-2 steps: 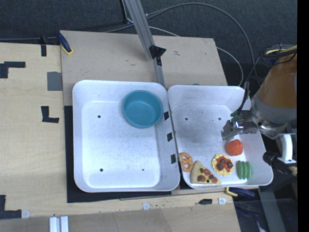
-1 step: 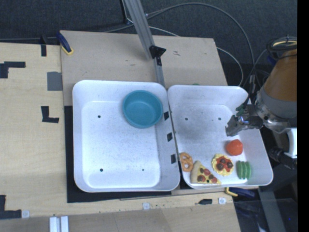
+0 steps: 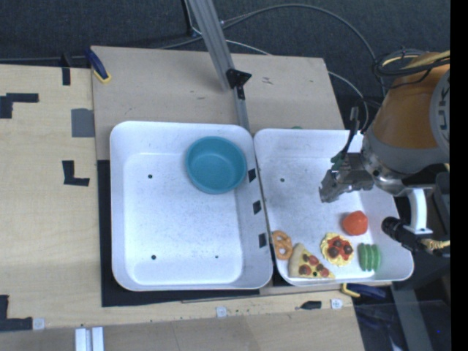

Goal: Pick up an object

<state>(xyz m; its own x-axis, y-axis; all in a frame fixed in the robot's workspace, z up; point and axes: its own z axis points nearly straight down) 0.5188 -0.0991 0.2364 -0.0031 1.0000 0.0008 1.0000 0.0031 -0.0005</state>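
Jaws (image 3: pixel 329 191) hang over the bare middle of the right bin (image 3: pixel 292 159), pointing down and toward the left; they read as a dark lump from this angle and I cannot tell whether they are spread or pressed together, only that nothing visible sits between them. Nearest candidate is the red tomato-like ball (image 3: pixel 355 223), just beside the jaws on the near-right side and apart from them. Beyond it, along the near edge of the same bin: a small round tart with red topping (image 3: pixel 337 248), a pizza slice (image 3: pixel 307 262) touching or nearly touching the tart, a pretzel (image 3: pixel 281 243) hard against the bin's left wall, and a green pepper-like piece (image 3: pixel 368 257) toward the near-right corner. Left bin (image 3: pixel 131 218) carries a blue bowl (image 3: pixel 216 164) at its far-right part, well apart from the arm. Judgement: the step in hand is the approach, no target reached yet. The ball looks the best pick, since it stands alone with free floor around it. To do it well, centre over the ball before descending and straddle its widest part, since a round thing will likely squirt out of an off-centre pinch. The flat pizza slice and the wall-hugging pretzel look harder to get under; the crowded near edge risks nudging neighbours
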